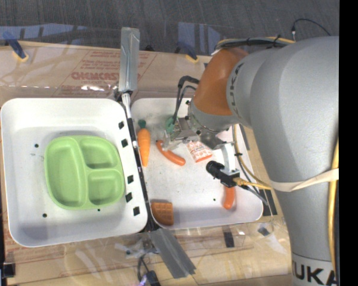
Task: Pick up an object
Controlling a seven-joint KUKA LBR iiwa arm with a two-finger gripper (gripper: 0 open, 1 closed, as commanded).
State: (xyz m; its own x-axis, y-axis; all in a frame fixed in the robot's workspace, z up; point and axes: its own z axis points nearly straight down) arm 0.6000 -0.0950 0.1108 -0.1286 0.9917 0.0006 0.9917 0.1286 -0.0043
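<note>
pincer [178,133] over right bin [191,210]

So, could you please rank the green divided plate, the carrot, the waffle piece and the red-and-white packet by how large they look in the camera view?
1. green divided plate, by far the largest
2. carrot
3. and 4. waffle piece and red-and-white packet look alike in size; the bin wall cuts off part of the waffle piece, so I won't rank them.

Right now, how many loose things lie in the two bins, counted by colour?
Green: 1, divided plate
Orange: 3, carrot, sausage, piece
Brown: 1, waffle
Red and white: 1, packet
Total: 6
</note>
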